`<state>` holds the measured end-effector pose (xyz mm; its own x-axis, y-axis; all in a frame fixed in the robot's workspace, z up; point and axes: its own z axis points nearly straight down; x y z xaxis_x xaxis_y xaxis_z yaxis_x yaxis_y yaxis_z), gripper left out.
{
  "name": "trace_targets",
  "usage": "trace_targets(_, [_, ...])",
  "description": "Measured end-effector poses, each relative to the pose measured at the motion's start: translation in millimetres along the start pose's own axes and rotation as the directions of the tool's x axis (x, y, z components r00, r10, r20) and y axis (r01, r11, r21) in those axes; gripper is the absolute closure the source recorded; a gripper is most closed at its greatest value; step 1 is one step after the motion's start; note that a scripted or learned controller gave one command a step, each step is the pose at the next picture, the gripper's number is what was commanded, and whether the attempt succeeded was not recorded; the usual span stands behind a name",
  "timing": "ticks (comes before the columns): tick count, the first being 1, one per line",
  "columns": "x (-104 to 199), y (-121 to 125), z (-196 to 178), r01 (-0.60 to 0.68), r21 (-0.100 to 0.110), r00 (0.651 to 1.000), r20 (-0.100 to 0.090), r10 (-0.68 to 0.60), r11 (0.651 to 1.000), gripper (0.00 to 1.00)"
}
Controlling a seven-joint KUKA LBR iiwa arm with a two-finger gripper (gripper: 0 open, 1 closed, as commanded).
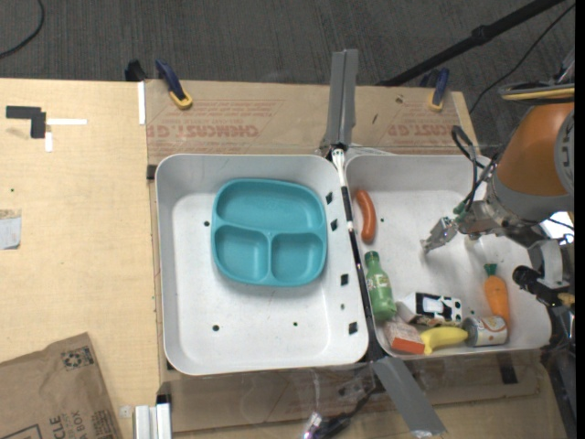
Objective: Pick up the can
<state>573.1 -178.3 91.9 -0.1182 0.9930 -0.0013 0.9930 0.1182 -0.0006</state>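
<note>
The can, silver with a pale reddish label, lies on its side near the front right corner of the right bin. Its left end touches a yellow banana. My gripper hangs over the middle of the right bin, behind and to the left of the can and well apart from it. It is open, with nothing between its fingers. The grey arm with its orange band reaches in from the right.
An orange carrot lies just behind the can, and a black-and-white carton is beside the banana. A green bottle and a hot dog lie along the bin's left wall. A teal divided plate sits in the left bin.
</note>
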Motion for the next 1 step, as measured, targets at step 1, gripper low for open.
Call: trace_targets(1, [-0.9,0.2,-9.5,-0.002,-0.001,1.0,0.001,0.002,1.0,1.0])
